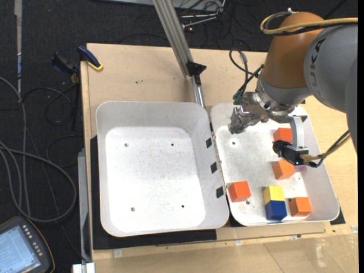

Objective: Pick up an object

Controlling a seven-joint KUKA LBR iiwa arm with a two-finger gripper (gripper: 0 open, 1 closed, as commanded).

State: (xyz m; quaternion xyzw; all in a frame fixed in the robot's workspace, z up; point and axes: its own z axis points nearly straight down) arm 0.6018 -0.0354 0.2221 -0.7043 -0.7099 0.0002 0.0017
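Observation:
My gripper (238, 122) hangs over the back left part of the right bin (250, 212), above bare floor. Nothing shows between its fingers. Several blocks lie in that bin: an orange one (239, 190) at the front left, a yellow block (273, 194) stuck to a blue block (276, 209), an orange block (300, 206) at the front right, another orange block (283, 169) in the middle right, and one more orange block (282, 135) further back, partly behind the arm's cable.
The left bin (108, 129) sits beside the right one, their rims touching. A metal pole (173, 27) slants over the bench from the back. Blue and yellow clamps (77, 61) lie at the bench's back left corner.

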